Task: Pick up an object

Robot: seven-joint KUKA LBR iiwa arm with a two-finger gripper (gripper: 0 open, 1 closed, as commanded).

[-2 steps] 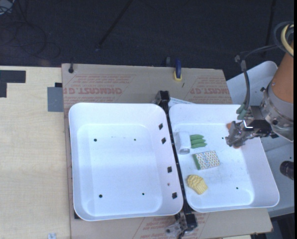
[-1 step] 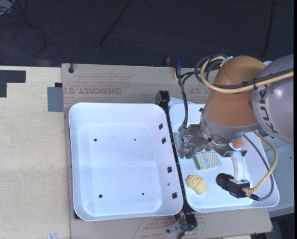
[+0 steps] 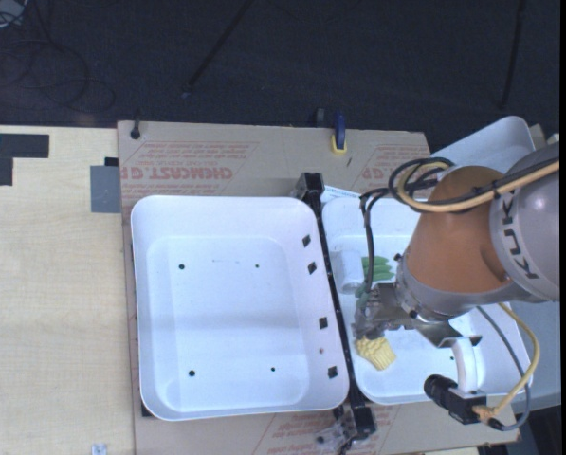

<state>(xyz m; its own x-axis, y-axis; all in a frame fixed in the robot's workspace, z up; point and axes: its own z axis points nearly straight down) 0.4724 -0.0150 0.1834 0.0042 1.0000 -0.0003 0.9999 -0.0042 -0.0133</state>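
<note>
My gripper (image 3: 370, 322) reaches down into the right bin (image 3: 344, 218), near its left wall. Directly below it lies a yellow corn-like object (image 3: 377, 353), touching or almost touching the gripper's lower end. A green object (image 3: 381, 268) lies just above the gripper, partly hidden by the arm's orange band (image 3: 453, 240). The arm covers most of the right bin's floor.
The left bin (image 3: 228, 306) is a wide white tray with a few dark dots on its floor. A black divider clamp (image 3: 322, 282) runs between the two bins. Cardboard (image 3: 226, 164) lies under both bins, and a light wooden bench top (image 3: 45, 301) spreads to the left.
</note>
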